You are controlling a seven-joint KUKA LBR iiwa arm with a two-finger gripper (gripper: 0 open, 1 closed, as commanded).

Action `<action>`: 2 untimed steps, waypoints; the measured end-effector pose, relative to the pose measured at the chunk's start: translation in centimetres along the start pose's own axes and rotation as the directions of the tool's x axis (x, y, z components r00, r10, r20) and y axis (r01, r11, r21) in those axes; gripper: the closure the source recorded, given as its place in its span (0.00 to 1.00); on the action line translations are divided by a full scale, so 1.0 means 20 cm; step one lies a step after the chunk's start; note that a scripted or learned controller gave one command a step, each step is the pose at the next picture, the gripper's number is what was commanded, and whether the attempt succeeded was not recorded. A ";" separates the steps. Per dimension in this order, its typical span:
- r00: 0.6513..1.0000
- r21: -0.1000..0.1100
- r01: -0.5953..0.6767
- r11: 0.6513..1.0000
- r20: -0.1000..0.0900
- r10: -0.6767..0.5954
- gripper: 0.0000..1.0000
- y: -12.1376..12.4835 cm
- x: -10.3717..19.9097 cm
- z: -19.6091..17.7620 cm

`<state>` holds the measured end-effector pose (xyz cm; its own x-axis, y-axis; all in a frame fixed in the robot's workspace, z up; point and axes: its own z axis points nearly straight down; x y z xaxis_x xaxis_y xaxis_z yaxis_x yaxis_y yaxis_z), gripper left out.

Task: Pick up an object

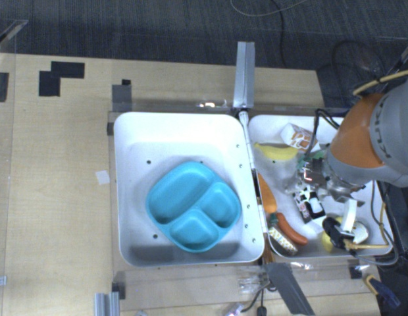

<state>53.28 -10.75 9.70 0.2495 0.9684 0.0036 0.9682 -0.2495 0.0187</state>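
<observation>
Gripper [308, 199] low in right bin [382, 196], jaw state impossible to tell; hot dog [286, 232] just below-left of gripper, probably light, stiff, smooth plastic, best pinched across its narrow middle.

Grey arm [382, 137] reaching from right, gripper [308, 193] lowered.

Blue 3-compartment tray [194, 206] in left white bin [128, 176].
</observation>
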 end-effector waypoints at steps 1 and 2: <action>0.999 0.018 0.050 0.999 0.003 -0.050 1.00 0.08 0.27 -0.42; 0.948 0.019 0.317 0.948 -0.001 -0.317 1.00 0.10 0.16 -0.48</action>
